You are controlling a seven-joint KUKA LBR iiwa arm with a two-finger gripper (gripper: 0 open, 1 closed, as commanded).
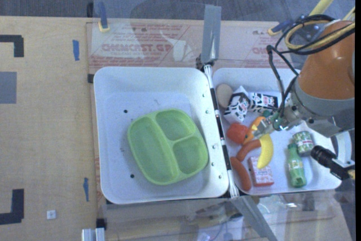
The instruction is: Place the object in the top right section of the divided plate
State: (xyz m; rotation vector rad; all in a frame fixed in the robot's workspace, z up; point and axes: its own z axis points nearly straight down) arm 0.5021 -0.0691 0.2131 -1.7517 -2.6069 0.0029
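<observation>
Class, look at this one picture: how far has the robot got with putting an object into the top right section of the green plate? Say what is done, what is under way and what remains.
Done: nothing is delivered yet; the green plate in the left bin carries no object. Under way: the gripper is low over the toy food in the right bin, near the banana; a hold cannot be confirmed. Left: grasp, carry across, place.

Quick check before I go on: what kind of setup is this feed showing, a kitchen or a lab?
Most likely a robotics lab bench, not a kitchen: two white bins sit on a taped plywood bench, toy food fills the right one, and a green divided plate lies in the left.
</observation>
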